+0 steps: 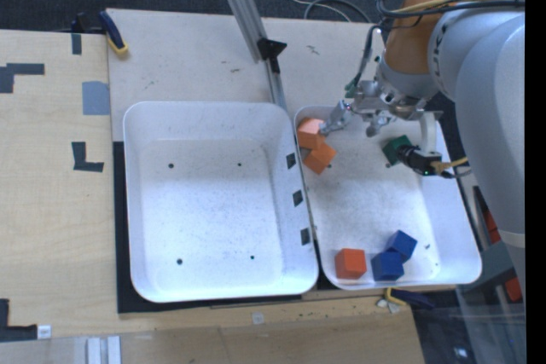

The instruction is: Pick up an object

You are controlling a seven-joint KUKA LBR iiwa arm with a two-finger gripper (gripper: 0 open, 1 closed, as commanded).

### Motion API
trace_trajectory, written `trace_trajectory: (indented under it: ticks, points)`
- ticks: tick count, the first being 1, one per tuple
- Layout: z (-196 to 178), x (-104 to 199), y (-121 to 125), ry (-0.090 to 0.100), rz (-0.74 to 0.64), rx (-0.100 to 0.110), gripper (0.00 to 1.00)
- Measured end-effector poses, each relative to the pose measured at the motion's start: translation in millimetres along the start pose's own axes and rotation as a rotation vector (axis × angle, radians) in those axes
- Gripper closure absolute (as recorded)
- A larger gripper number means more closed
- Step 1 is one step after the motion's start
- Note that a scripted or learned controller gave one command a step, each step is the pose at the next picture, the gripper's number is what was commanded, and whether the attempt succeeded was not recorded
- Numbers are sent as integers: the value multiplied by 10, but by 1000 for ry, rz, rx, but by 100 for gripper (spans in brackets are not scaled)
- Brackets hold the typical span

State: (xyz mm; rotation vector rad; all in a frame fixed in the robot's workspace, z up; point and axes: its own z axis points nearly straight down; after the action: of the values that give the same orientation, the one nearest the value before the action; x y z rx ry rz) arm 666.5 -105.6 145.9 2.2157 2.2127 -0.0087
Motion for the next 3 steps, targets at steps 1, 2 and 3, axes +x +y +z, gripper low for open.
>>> trace_trajectory:
  ticks: [1, 2, 3]
  points:
    - [18, -2, 1, -1, -1, 0, 0]
    - [24, -5, 1, -1, -1, 0, 0]
    - [23, -2, 4, -1, 0, -3, 0]
